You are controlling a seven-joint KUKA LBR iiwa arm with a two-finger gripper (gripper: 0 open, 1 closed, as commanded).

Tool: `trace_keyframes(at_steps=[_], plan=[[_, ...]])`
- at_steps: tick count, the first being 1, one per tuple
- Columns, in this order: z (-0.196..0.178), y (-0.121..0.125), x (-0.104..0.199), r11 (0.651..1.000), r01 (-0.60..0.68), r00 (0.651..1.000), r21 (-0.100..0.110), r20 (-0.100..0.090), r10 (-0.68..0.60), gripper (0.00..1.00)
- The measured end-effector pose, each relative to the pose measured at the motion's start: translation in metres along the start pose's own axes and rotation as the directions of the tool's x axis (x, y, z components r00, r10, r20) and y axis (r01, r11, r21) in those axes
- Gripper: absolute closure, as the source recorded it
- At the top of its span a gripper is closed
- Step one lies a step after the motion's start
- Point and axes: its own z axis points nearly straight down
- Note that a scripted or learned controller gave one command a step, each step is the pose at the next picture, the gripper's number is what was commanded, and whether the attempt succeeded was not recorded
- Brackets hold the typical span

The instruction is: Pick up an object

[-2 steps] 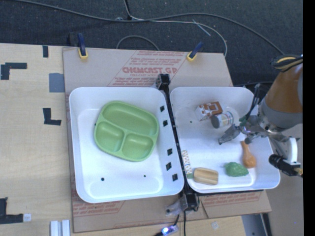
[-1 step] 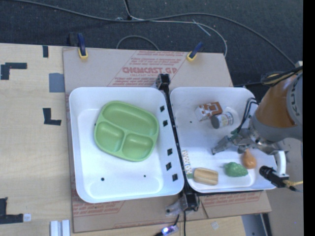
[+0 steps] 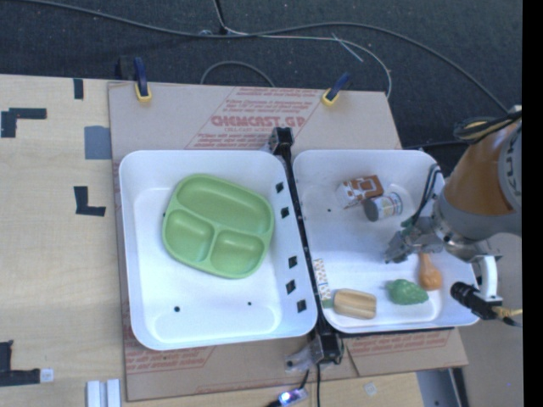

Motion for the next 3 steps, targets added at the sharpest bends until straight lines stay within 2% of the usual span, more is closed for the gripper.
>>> trace_keyframes(at_steps=[1,2,3], plan=[[-0.057,0.005,0.01,1.0,0.001,1.0,-0.005,0.001,-0.001,1.0],[-0.118,0.013,0.007,1.0,0.0,1.0,-0.007,0.002,0.0,1.0],[-0.162,0.012,0.013,1.0,0.001,1.0,-0.005,0.001,-0.001,1.0]])
